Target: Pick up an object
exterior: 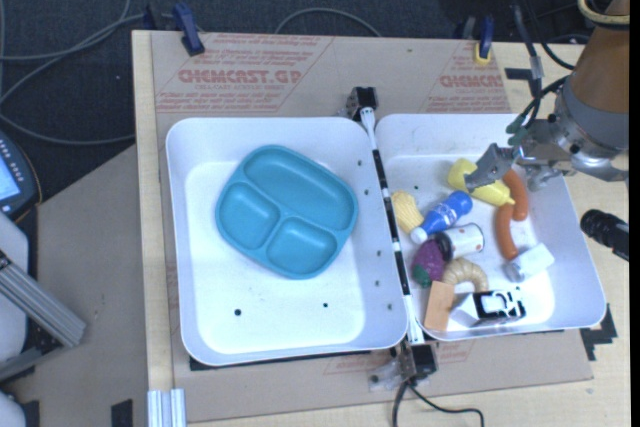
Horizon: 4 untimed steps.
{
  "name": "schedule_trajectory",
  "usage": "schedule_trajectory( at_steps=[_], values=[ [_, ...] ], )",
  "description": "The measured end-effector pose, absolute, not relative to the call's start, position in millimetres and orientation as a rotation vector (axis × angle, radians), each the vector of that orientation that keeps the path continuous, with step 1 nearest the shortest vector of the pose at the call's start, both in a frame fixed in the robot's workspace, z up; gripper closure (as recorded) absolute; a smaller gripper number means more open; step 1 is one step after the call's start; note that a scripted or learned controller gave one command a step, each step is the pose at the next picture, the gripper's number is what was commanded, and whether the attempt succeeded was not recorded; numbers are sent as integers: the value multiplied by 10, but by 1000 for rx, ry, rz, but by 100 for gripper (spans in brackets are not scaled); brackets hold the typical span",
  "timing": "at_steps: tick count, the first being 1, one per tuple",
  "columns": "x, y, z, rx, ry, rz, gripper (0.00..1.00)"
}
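My gripper hangs over the upper part of the right bin, its two fingers spread open. Just below and between them lies an orange-red sausage, not gripped. A yellow toy sits by the left finger. Further left and nearer the front lie a blue bottle, a corn cob, a white cylinder, a purple grape bunch, a croissant and a second orange sausage.
The left bin holds a blue divided plate. An orange block, a black-and-white item and a white block lie at the right bin's front. A black ridge separates the bins.
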State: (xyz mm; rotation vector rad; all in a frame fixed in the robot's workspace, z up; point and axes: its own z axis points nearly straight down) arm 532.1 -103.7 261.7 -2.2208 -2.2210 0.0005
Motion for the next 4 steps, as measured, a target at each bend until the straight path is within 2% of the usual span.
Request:
schedule_trajectory(
  at_steps=[1, 2, 3, 4],
  values=[
    [6578, -1157, 1964, -2221, -2231, -4, 0],
    [6151, -1211, 1233, -2218, -2214, 8, 0],
    [6632, -1649, 833, -2227, -2225, -3, 0],
    [6296, -1460, 847, -2220, -2218, 3, 0]
  ],
)
